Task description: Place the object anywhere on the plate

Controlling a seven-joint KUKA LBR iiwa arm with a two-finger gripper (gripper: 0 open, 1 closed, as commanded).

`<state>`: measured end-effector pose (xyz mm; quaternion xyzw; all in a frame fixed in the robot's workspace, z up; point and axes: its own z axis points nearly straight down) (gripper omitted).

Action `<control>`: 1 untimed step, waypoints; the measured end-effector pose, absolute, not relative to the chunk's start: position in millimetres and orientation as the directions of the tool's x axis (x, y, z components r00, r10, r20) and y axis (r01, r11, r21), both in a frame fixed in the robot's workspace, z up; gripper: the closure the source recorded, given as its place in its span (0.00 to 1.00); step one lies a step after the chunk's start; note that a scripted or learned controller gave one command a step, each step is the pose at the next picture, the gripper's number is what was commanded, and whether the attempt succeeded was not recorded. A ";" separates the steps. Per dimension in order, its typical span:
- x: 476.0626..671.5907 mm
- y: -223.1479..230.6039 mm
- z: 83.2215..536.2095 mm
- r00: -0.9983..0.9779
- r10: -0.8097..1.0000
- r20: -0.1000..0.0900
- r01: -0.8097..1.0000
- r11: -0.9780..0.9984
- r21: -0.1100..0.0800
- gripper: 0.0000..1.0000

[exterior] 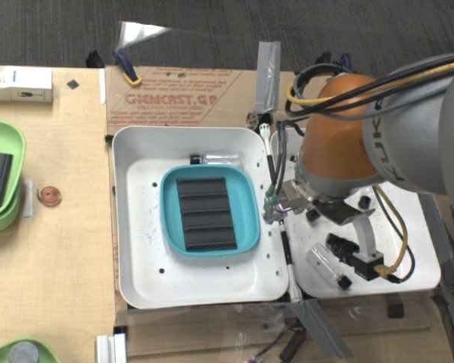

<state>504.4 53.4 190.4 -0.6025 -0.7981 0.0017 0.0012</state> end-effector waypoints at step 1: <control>504.4 53.1 190.4 -0.274 0.962 0.000 0.962 0.274 -0.004 0.00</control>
